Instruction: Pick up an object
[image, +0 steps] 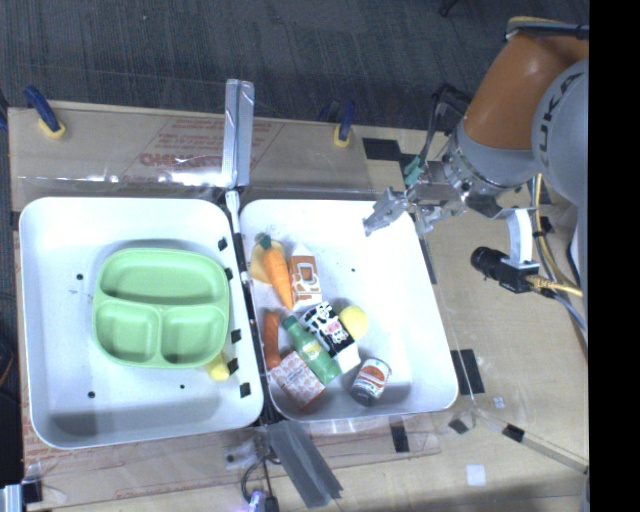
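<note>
1. White plastic makes up both bins on the counter; we take the right bin (400, 330) as our landmark, since the loose things to pick from lie in it.
2. Against that bin's left wall we see a heap: a carrot (274, 268), an orange carton (304, 276) just beside it, a green bottle (311, 350), a black-and-white pack (328, 326), a lemon (352, 321) and a small can (370, 380) toward the near edge. They overlap and touch, which we judge comes from being tipped in loose rather than set down with care.
3. To the left of the right bin, the left bin (50, 330) holds a green divided tray (160, 305) with a small yellow piece (218, 371) at its near corner.
4. Blue clamps (44, 112) sit behind the bins, we judge to pin down the sheet under them.
5. We see the tool (385, 216) over the right bin's far right corner, well apart from the heap and above bare floor.
6. Nothing shows between its tips, so we judge it holds nothing; how wide it stands we cannot tell at this slant.
7. We judge the pick has not begun: the tool needs to travel left and toward the near edge to reach the heap.
</note>
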